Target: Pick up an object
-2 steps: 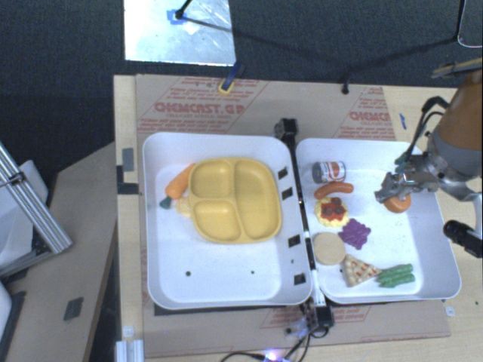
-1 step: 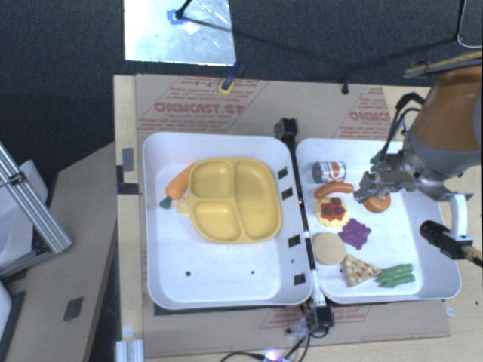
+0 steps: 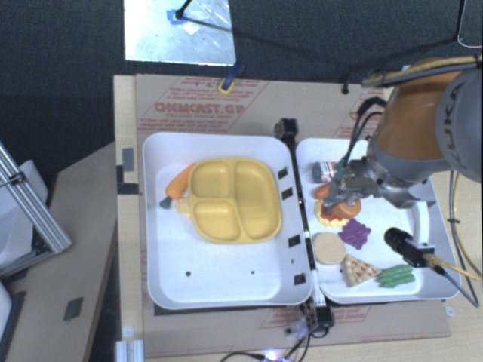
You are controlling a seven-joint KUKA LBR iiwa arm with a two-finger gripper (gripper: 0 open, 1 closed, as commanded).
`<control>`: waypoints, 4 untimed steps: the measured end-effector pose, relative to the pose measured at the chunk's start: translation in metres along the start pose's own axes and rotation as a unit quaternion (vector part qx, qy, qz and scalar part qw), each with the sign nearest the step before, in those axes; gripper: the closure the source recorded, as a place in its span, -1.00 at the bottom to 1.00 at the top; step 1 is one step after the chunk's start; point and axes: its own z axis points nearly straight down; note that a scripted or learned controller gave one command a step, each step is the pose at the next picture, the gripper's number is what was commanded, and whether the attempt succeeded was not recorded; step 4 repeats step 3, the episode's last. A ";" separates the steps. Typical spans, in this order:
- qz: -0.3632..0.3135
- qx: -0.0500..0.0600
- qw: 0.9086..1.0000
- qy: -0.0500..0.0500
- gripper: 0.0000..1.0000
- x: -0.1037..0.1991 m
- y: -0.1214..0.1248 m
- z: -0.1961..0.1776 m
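Dark carpet lies beyond the far edge of the worktop (image 3: 196, 100), with a shiny metal sheet (image 3: 179, 19) on it near the far-left corner. On the brown card covering the worktop, two white bins sit side by side. The left bin (image 3: 162, 277) takes up the middle and holds a yellow divided plate (image 3: 230, 200), with a toy carrot (image 3: 179, 181) touching the side of the plate that faces the worktop's left edge. The right bin (image 3: 311, 151) sits toward the right edge and is crowded with toy food. The grey and orange arm (image 3: 423, 127) reaches in over that edge, and its tool (image 3: 341, 194) is down in the far-left part of the right bin. It is right on top of an orange and yellow toy (image 3: 332, 216). From where I stand I cannot tell whether the tool is spread or pressed together, or whether it has hold of anything. A small tin (image 3: 326, 172) lies just beyond the tool, on the far side. Toward the near edge are a bunch of purple grapes (image 3: 355, 234), a round tan biscuit (image 3: 329, 248), a pizza slice (image 3: 358, 270) and a green pod (image 3: 396, 277), all close together.
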 end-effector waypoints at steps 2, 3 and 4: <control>0.000 0.001 1.000 0.000 1.00 0.115 -0.030 0.003; 0.001 0.000 1.000 0.000 1.00 0.139 -0.036 0.003; 0.001 0.000 1.000 0.000 1.00 0.139 -0.036 0.003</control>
